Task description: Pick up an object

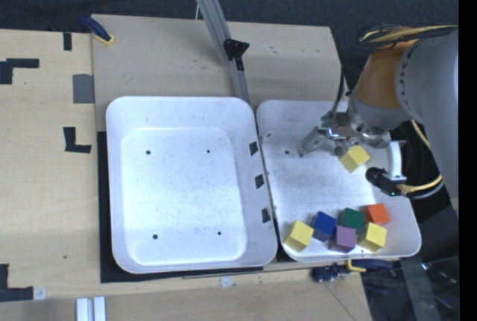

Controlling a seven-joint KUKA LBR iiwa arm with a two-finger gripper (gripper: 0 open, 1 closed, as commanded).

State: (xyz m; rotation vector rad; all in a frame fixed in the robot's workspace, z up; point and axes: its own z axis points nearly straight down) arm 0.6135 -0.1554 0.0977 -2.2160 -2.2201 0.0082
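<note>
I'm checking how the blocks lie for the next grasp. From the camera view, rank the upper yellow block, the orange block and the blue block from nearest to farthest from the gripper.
1. Upper yellow block: right beside the gripper, in the right bin.
2. Orange block: lower right, in the cluster.
3. Blue block: near the bin's bottom edge; only slightly farther than orange.

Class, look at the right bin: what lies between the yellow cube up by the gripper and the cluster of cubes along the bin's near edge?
In the camera view, nothing: only bare white floor of the right bin separates the yellow cube from the cluster.
</note>
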